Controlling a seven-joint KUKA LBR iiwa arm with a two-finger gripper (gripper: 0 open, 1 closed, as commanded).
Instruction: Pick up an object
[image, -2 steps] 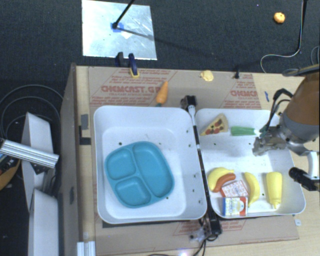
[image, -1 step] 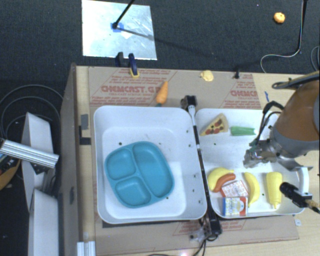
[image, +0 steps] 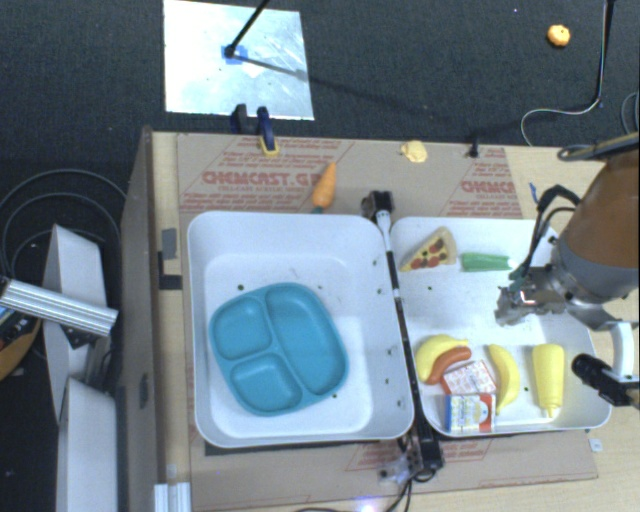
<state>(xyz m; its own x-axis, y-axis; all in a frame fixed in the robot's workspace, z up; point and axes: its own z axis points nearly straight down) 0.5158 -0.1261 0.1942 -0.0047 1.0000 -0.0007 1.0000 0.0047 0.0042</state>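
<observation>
Right, nearest the camera in the right bin (image: 600, 418) lie a small carton (image: 470, 410), a sausage (image: 447, 361), a banana (image: 506, 375) and a yellow bottle (image: 548, 377). Just beyond them the gripper (image: 518, 303) hangs over bare bin floor with nothing between its fingers, though whether they're spread or closed I cannot tell. Farther back sit a pizza slice (image: 428, 251) and a green piece (image: 484, 262); the left bin (image: 200, 300) holds a blue divided tray (image: 277, 346).

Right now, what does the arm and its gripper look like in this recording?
The arm is grey with a broad orange-brown band above the wrist. Its gripper is a small, metallic grey assembly at the tip. Thin dark cables loop alongside the wrist, and a black part juts out below it.
</observation>
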